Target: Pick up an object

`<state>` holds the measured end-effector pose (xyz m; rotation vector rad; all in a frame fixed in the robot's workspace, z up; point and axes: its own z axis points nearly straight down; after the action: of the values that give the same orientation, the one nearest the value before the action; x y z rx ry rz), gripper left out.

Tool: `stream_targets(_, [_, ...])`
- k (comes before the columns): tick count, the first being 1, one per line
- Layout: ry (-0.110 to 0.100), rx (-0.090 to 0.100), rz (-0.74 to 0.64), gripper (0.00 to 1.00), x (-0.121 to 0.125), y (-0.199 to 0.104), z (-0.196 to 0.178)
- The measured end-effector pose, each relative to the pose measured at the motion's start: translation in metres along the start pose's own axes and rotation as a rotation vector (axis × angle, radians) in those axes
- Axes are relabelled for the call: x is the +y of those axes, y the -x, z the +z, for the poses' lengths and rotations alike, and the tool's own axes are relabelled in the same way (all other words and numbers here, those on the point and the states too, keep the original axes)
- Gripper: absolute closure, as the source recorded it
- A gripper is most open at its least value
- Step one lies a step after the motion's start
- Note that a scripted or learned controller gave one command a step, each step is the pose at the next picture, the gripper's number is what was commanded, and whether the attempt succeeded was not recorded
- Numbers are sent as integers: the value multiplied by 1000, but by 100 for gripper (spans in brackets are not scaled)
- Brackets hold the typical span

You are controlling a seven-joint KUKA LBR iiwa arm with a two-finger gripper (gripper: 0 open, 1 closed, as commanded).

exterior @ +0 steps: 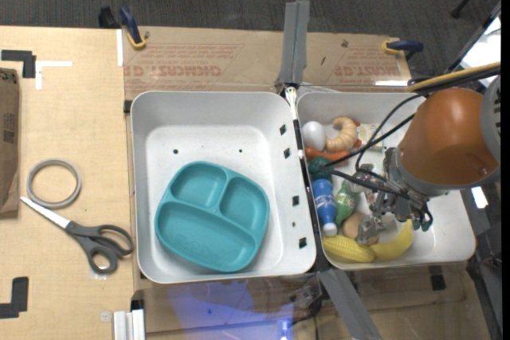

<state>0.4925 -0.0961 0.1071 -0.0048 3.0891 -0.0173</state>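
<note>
The two-finger metal gripper [371, 230] sits low in the right shallow white plastic bin [454, 251], near its front edge, w/ black cables looping over the wrist. Can't tell how far it's open, or whether it has hold of anything: the tips are lost against the clutter under them.

Right at the gripper: a curved yellow banana [396, 243], long axis approx left-right along the bin's front wall, right end curling up toward the arm. Just left of it, touching or nearly so, a yellow corn cob [347, 249], also lying left-right, its blunt end pointing to the bin's left corner. Above the corn, a small blue bottle w/ white label [323, 201], long axis front-to-back, lying along the bin's left wall. Beside it a green item [345, 203], shape unclear. Further back: a white egg-shaped object [314, 130], an orange piece [318, 146] just below it, and a tan curved croissant-like toy [343, 134].

Above the gripper the arm's orange band [445, 138] bulks over the bin's right half.

Left shallow white plastic bin [151, 171] holds a teal three-section plastic plate [212, 215], tilted diagonally.

On the bench left of the bins: grey-handled scissors [80, 235], blades pointing up-left, and a roll of clear tape [54, 182].
</note>
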Motion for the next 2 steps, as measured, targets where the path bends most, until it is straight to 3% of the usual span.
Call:
stream_targets(1, [7, 15, 40, 0, 0, 5, 2])
stream_targets(2, [2, 8, 151, 0, -1, -2, 1])
